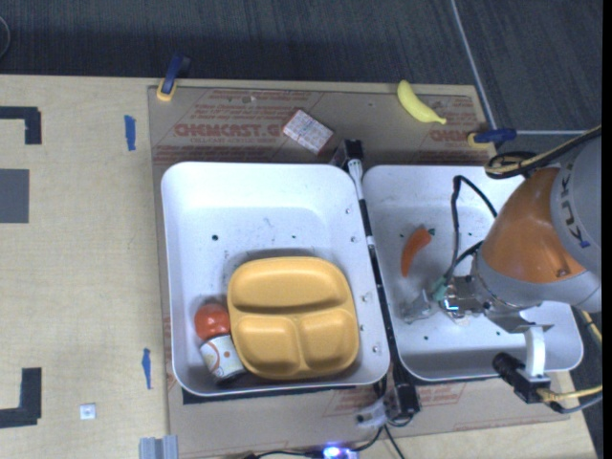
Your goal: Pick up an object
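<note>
The arm is reaching in from the right of the frame, its pincer hanging low inside the right bin; whether it is apart or together cannot be told. An orange carrot is lying just above and left of the pincer, apart from it. In the left bin, a yellow divided tray is sitting at lower centre, with a small orange-and-white toy touching its left edge. A yellow banana is resting on the table beyond the bins.
</note>
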Robot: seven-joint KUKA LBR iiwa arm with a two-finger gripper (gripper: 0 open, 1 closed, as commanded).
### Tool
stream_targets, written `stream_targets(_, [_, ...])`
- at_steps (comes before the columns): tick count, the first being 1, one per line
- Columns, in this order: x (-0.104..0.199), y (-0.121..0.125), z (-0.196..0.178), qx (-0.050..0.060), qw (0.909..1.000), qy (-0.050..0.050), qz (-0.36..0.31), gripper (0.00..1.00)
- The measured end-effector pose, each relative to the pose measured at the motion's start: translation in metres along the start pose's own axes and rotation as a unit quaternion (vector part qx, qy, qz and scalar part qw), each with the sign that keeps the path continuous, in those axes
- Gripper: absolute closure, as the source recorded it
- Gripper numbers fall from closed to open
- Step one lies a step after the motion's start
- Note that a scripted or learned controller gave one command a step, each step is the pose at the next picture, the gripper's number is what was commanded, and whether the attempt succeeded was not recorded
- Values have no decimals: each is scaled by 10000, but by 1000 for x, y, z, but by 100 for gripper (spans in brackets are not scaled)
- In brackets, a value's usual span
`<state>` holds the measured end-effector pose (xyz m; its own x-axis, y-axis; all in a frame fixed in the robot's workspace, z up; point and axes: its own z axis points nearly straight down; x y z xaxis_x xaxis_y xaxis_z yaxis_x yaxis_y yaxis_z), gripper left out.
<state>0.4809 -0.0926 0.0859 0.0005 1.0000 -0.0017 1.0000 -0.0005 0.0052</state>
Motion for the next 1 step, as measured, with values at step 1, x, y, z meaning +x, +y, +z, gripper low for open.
stream_targets(1, [0, 0, 0, 2, 10000, 5, -3, 0])
